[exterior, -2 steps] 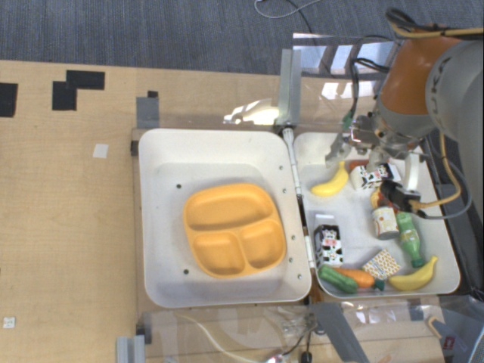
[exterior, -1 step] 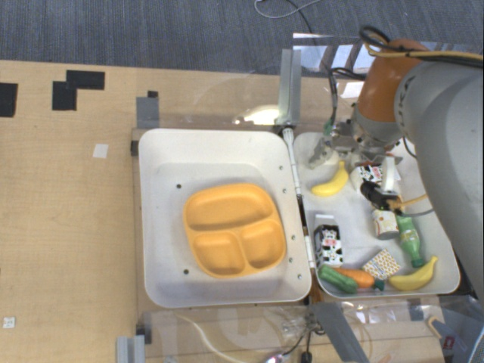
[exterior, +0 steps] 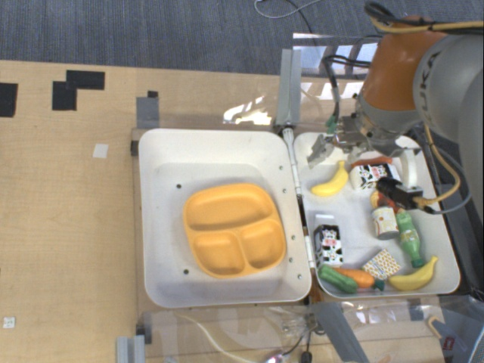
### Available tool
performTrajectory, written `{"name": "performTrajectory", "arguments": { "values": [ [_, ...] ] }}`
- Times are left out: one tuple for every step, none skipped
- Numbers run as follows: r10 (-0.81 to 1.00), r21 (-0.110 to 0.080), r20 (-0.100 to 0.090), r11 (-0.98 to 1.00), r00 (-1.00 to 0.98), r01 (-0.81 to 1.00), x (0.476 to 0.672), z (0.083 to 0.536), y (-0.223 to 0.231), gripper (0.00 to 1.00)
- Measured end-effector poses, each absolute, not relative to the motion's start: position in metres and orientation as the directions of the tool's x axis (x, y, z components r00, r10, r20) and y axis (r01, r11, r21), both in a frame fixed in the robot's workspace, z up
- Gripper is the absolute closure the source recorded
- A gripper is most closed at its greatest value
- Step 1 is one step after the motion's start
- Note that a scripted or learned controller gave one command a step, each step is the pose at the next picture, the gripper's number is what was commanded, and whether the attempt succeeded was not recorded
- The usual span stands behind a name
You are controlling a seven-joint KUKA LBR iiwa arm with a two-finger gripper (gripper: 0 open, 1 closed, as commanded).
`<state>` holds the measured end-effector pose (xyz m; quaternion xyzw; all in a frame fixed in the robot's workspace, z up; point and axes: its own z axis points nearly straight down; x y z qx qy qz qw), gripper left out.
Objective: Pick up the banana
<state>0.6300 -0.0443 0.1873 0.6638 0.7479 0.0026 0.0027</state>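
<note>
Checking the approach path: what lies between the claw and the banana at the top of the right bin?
In the camera view, just bare white bin floor separates the claw from the banana.

Two yellow bananas, one [exterior: 331, 182] upper-left, other [exterior: 414, 275] lower-right, right bin

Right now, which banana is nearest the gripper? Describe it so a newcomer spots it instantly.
Look in the right bin, toward its far end where the gripper hangs. Just below the gripper lies a small yellow banana. The other banana lies in the bin's near right corner, next to a green bottle.
</note>
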Motion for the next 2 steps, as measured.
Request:
{"name": "performTrajectory", "arguments": {
  "values": [
    [1.000,0.003,0.000,0.008,-0.008,1.000,0.648,0.116,-0.087,0.00],
    [0.999,0.010,0.001,-0.033,0.033,0.999,0.644,0.089,-0.099,0.00]
  ]
}}
